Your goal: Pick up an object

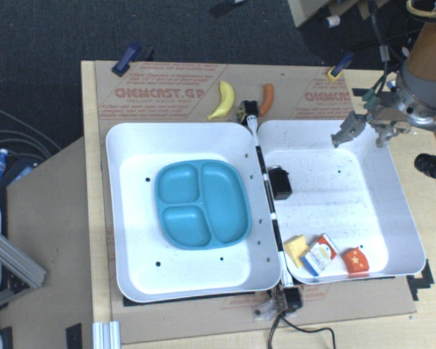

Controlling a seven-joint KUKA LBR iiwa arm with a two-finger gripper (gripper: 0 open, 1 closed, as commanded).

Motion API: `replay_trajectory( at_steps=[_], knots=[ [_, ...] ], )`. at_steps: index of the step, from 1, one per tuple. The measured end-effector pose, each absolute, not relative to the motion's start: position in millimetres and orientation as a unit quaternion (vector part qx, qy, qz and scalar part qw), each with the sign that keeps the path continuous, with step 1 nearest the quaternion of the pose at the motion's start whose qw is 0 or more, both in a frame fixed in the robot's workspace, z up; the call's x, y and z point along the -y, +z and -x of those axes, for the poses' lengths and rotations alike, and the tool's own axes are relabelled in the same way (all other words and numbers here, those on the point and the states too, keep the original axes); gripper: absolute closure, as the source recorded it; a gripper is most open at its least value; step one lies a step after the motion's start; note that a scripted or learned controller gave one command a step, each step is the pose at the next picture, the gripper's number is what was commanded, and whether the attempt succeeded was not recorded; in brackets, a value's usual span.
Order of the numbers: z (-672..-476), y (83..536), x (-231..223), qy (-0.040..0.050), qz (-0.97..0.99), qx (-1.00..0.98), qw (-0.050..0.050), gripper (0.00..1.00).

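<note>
The end effector hangs over the right bin's far edge, its two fingers spread apart with nothing between them. Along that bin's near edge lie three small things: a yellow wedge, then a red, white and blue carton whose long axis runs diagonally, then a red piece to its right. The left bin holds a blue plate. On the desk behind the bins lie a banana and a carrot.

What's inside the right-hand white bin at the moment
The right-hand white bin holds a yellow wedge, a small red-and-white carton and a red block near its front edge. What lies beneath them is covered.
</note>
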State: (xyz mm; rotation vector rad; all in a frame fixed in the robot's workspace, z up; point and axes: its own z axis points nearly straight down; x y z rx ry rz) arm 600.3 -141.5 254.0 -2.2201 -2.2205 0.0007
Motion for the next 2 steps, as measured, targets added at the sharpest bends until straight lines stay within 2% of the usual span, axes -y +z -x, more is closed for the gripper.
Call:
replay_trajectory(
  at_steps=[1,2],
  knots=[
    [-578.3,116,151,0.0010,0.708,0.707,0.001,0.00],
    [-579.9,128,151,-0.0004,0.708,0.707,0.000,1.00]
  ],
)
